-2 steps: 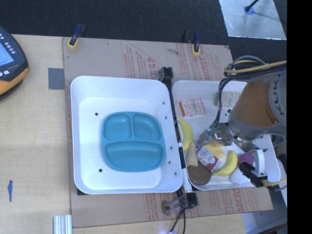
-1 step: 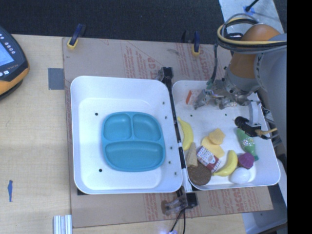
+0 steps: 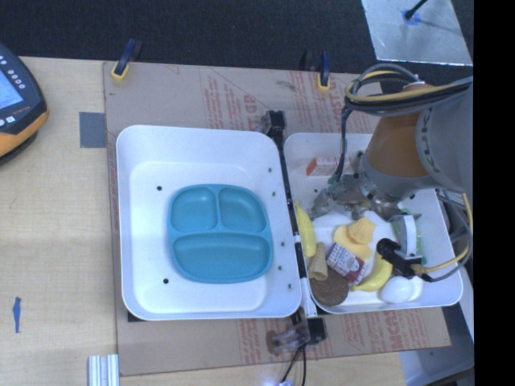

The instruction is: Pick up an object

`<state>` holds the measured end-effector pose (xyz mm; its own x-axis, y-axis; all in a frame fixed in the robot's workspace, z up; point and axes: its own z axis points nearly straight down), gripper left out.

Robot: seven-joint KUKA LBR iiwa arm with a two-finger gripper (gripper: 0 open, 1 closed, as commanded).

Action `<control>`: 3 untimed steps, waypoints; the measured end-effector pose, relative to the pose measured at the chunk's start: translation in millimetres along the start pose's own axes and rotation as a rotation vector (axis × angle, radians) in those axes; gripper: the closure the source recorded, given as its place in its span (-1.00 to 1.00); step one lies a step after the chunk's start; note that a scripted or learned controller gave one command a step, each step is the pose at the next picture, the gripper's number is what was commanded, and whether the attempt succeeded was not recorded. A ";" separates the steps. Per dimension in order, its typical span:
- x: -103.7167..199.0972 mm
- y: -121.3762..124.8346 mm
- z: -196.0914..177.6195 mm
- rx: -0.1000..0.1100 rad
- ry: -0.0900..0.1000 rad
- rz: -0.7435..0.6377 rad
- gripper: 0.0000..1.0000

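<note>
The right bin [image 3: 315,148] holds a heap of small things: a yellow banana-like piece [image 3: 305,230] along its left wall, a pale yellow chunk [image 3: 357,233], a red and white wrapped item [image 3: 344,258], a brown round piece [image 3: 329,289], a tan stub [image 3: 320,260], a yellow curved piece [image 3: 375,276] and a white egg-like ball [image 3: 398,290]. My gripper [image 3: 348,199] is down in this bin, just above the pale yellow chunk, under the grey wrist. The arm's body hides the fingers.
The left bin [image 3: 137,215] holds a blue divided plate [image 3: 219,233]. A black clamp [image 3: 274,123] sits between the bins at the back. A yellow and grey device [image 3: 14,95] lies at the far left of the bench. Cables loop over the arm.
</note>
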<state>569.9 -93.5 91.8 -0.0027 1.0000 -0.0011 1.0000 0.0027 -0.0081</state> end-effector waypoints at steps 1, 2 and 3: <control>-36.3 55.0 -11.9 -0.011 -0.001 -0.002 -1.00; -54.4 -28.4 1.7 0.004 0.002 0.002 -1.00; -41.9 58.5 -1.6 -0.013 0.000 -0.005 -1.00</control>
<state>628.5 -135.2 93.0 -0.0079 1.0000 -0.0008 1.0000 0.0079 0.0047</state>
